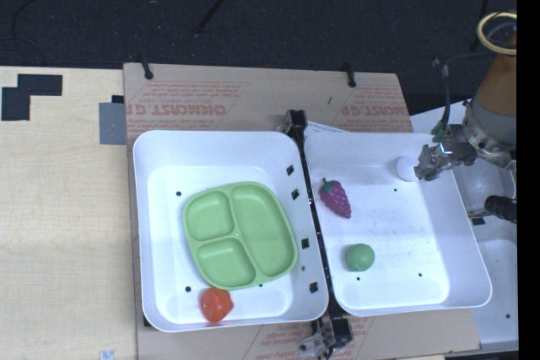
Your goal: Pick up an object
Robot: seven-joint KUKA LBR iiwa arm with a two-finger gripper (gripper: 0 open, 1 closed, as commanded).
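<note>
- Seen from above at a slant: two shallow white plastic bins side by side on a cardboard-covered bench, left bin [160,181] and right bin [439,265].
- Grey metal gripper [430,162] at the right bin's upper right rim, beside a small white round object [406,169]; finger spread too small and blurred to judge, nothing visibly held.
- Task judged barely begun: every object resting in a bin, grasp and lift both left to do.
- In the right bin: knobbly purple toy grape bunch [336,198] near the divider, smooth green ball [360,257] lower down, well apart from the gripper.
- In the left bin: glossy light-green three-compartment plastic tray [240,233], with a rounded orange-red toy [216,304] just below it.
</note>
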